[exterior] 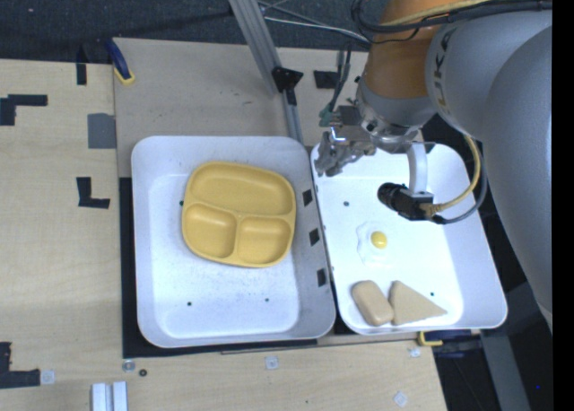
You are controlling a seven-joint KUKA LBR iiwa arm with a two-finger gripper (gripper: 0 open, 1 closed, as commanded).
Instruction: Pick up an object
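Arm over the right bin, nothing held that can be seen.

The yellow plate (239, 214) lies in the left bin (152, 221); the gripper (334, 156) hangs at the right bin's (457, 284) far left corner, its state impossible to tell. Closing there may catch only the rim. The egg (377, 240), bread roll (370, 301) and wedge (414, 302) sit well apart from it.

left bin (157, 310): yellow divided plate (239, 214) fills far half, near half free | right bin (475, 292): fried egg (377, 240) centre, bread pieces (395, 301) near edge
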